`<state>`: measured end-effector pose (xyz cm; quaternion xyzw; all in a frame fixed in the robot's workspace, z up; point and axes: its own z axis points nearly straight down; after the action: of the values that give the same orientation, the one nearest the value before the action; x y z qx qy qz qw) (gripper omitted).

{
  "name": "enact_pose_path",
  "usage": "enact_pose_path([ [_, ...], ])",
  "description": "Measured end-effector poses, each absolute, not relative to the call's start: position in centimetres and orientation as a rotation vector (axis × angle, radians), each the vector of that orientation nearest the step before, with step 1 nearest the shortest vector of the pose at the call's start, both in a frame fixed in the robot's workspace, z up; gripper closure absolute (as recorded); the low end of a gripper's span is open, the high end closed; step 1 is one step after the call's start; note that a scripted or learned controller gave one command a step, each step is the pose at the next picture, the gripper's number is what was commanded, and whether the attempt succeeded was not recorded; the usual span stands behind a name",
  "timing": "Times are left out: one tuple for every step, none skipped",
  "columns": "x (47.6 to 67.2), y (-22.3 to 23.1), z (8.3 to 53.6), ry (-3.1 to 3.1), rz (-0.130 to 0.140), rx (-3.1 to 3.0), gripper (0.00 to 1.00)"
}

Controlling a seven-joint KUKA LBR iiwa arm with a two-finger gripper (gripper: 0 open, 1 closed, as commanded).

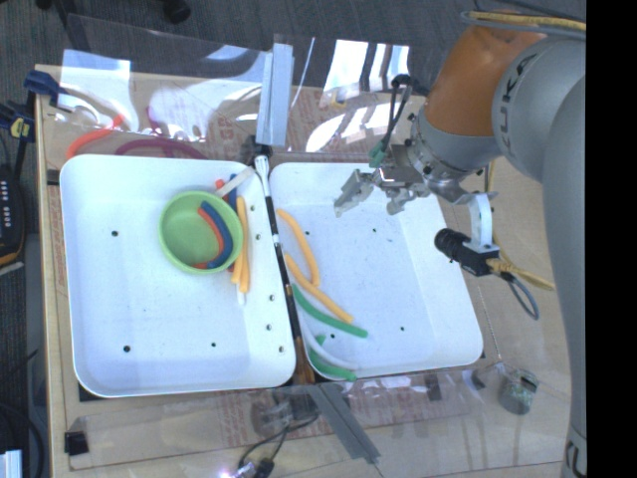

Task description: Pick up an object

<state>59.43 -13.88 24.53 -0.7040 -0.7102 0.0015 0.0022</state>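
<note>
**Claw open over the right bin, nothing taken yet**

We see the surface [518,347] carrying two white bins. The arm [518,78] enters from three o'clock. In the left bin [129,317] a green bowl [189,232] sits toward one o'clock of centre, with orange sticks [241,257] touching its three o'clock side. In the right bin [418,287], orange strips [304,257] and green strips [323,317] lie along the nine o'clock wall. The claw [376,193] hangs at the bin's twelve o'clock, fingers apart and empty, well apart from the strips.

We judge the strips light, soft and bendy; pinching one across its middle, where it lies clear of its neighbours, seems safest.
</note>
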Motion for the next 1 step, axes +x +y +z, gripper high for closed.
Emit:
enact_pose_path([
  [56.45, -11.15, 10.31, -2.333, 0.006, -2.111, 0.0],
])
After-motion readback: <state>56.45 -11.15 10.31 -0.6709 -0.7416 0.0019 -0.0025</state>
